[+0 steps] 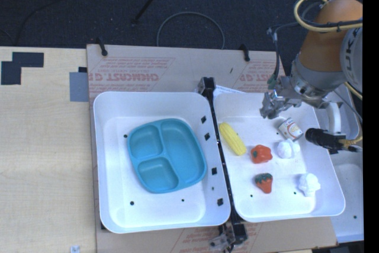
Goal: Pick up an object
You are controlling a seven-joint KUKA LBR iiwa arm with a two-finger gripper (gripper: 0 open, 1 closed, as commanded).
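I see two white bins side by side. The left bin (pixel 112 121) holds a blue divided plate (pixel 166 154). The right bin (pixel 331 201) holds a yellow corn cob (pixel 232 138), a red pepper (pixel 260 154), a strawberry (pixel 264 182), two white lumps (pixel 286 149) and (pixel 308 184), and a small labelled can (pixel 290 128). My gripper (pixel 273 106) hangs over the right bin's far part, just left of the can; I cannot tell its opening, and nothing visibly sits in it.

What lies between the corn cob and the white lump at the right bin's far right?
In the camera view, a red pepper lies between the corn cob and the white lump, all three apart in the right bin.
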